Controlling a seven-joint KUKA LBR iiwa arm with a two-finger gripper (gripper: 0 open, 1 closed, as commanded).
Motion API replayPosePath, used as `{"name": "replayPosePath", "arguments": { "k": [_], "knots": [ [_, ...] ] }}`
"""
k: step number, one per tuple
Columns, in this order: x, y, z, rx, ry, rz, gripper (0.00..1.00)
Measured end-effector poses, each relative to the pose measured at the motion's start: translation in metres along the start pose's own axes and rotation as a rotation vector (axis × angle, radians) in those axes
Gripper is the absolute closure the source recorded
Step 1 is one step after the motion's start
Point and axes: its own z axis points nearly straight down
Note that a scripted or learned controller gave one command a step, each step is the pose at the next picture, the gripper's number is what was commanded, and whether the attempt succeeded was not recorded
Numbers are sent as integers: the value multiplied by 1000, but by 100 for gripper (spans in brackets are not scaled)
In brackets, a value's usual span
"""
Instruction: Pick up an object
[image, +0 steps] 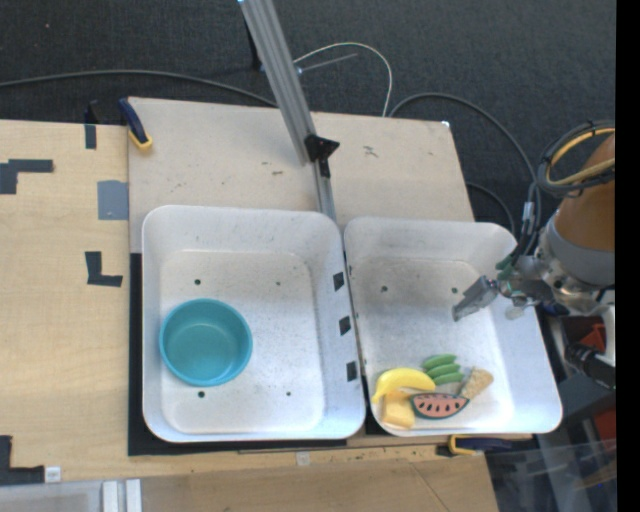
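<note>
— Yellow banana (402, 381), watermelon slice (440, 405) and green pods (442, 365) are seen heaped at the right bin's (520, 390) near edge.
— And the pincer (472, 298)?
— It is seen above that bin, apart from them; whether it is spread cannot be told.

Single fixed camera, mounted above the bench, angled downward.

Looks down at a slant on both white bins: left bin (240, 225) and right bin (430, 240) side by side, mid-frame. Set far enough back to take in bench top (50, 300), dark floor beyond, cables. Arm (585, 230) at right edge.
</note>
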Motion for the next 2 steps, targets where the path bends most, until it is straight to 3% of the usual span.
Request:
{"name": "replayPosePath", "arguments": {
  "k": [1,2],
  "knots": [
    [0,0,0,0,0,0,0],
    [3,-10,60,7,1,2,0]
  ]
}}
